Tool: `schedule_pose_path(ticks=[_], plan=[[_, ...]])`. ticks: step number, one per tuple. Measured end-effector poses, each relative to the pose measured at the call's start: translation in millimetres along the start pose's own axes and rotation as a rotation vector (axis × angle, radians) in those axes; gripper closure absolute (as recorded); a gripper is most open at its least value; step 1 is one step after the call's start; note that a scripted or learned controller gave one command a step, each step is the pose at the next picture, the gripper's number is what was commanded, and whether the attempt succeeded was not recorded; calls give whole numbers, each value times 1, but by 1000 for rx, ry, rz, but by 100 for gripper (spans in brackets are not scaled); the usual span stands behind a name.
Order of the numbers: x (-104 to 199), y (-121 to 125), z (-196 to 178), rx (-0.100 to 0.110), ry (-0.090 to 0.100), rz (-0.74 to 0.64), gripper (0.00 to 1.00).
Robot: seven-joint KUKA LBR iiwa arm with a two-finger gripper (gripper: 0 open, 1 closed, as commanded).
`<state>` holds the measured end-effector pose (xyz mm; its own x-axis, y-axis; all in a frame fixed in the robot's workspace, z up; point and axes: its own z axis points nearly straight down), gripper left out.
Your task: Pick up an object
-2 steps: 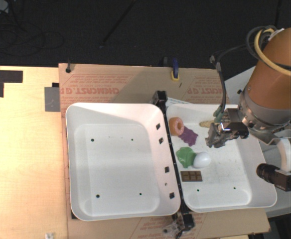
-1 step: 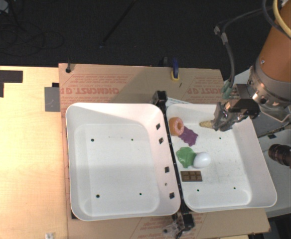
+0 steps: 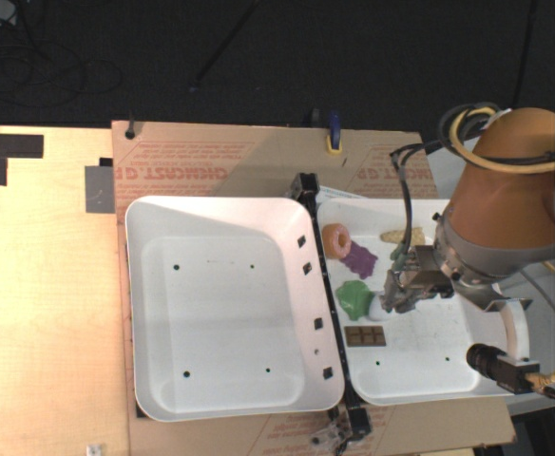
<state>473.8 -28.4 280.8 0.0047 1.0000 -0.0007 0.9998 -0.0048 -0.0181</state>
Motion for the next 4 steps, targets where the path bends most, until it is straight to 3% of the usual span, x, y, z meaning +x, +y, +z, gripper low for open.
schedule_pose_path(ticks=[1, 2, 3, 4], plan=[[35, 1, -92, -23, 2, -9, 100], [26, 33, 41, -4, -1, -3, 100], [61, 59, -71, -28, 2, -9, 100], [128, 55, -168, -26, 3, -12, 100]])
